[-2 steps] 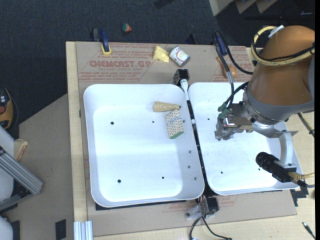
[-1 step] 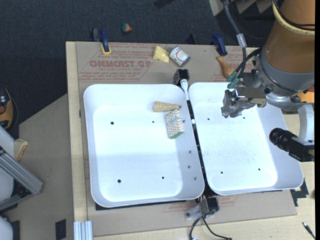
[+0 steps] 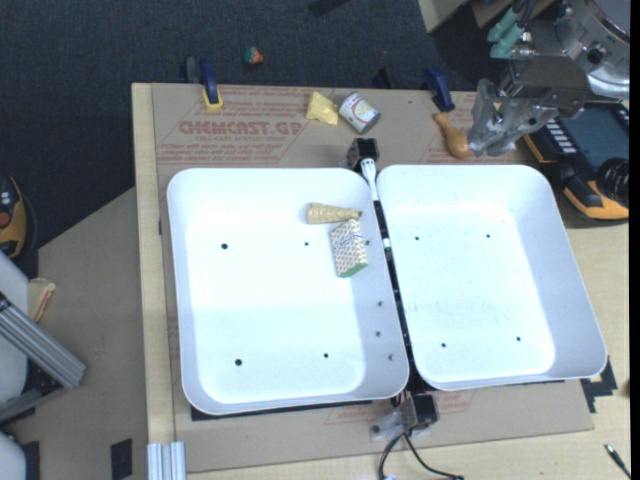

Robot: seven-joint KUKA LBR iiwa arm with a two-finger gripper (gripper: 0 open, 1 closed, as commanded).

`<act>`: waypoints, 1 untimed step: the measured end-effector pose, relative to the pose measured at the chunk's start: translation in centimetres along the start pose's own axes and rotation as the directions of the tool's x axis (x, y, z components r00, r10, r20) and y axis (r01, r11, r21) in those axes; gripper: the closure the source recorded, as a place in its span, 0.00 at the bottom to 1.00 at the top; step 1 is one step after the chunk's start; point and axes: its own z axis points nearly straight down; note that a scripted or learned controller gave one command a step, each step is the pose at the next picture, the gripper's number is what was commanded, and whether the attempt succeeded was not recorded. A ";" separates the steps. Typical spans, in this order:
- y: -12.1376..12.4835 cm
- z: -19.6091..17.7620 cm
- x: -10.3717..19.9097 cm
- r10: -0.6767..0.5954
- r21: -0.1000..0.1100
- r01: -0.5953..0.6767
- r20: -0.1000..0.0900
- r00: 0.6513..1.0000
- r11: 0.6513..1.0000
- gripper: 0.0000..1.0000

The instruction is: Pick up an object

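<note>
End effector [image 3: 487, 138] above right bin's [image 3: 560, 268] far rim, grip state unclear; pre-approach step, next reach left to patterned packet [image 3: 348, 247]

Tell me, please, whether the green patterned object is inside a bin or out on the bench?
Inside. The green patterned object lies flat on the floor of the left bin, near its right wall, just below a tan cone-shaped piece.

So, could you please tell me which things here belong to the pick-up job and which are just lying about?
For the job:
- gripper, above the bench behind the right bin
- beige cone-shaped piece in the left bin
- patterned packet beside it

Lying about:
- yellow piece
- small box
- orange item
</note>
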 end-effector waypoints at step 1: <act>-0.7 20.5 5.3 0.002 0.040 -0.002 0.008 1.000 0.999 1.00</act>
